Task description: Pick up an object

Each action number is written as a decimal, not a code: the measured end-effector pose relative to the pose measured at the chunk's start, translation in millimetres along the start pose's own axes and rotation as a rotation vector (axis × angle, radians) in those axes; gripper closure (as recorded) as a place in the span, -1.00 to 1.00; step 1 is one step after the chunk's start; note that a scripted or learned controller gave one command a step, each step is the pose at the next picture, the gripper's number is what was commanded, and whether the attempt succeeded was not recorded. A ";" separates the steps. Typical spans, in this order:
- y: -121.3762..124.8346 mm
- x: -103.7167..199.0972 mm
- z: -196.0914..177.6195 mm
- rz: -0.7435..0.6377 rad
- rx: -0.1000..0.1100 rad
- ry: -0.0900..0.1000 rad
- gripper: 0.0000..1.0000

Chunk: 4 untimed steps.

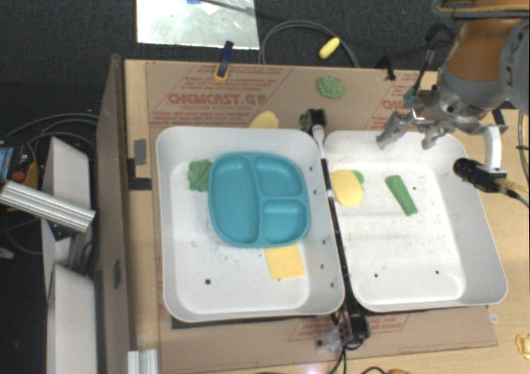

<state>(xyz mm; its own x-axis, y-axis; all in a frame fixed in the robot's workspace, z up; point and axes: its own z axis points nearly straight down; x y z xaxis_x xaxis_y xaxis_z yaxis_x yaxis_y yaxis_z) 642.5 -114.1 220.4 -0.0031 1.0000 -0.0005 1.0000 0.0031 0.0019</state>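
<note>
Writing: red "CHEMCAST" lettering runs across the brown cardboard sheet (248,87) under the bins.
Gripper: the two-finger gripper (411,131) hangs over the right white bin's (464,281) far rim, fingers spread, nothing between them.
Task thing: a green plastic stick (402,195) lies flat in the right bin, long axis slanting from far-left to near-right.
Neighbour: a yellow oval piece (348,189) lies near its left.

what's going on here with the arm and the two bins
A grey robot arm with an orange band reaches in over the far edge of the right white bin, its gripper open and holding nothing. Below it in that bin lie a green rectangular stick and a yellow oval piece. The left white bin holds a blue divided plate and a flat yellow square.
</note>
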 end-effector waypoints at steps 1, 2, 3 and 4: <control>-30.9 -43.5 4.8 0.006 0.003 -0.001 -1.00; -39.9 -51.6 140.5 0.003 0.010 0.002 -1.00; -35.7 -51.9 121.6 0.001 -0.004 -0.001 1.00; -91.5 -12.2 120.2 0.003 0.006 0.003 1.00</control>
<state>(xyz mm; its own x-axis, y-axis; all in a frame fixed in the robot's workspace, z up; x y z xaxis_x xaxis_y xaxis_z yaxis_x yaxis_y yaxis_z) 551.3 -126.7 100.1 -0.0003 1.0000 0.0024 1.0000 0.0004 -0.0041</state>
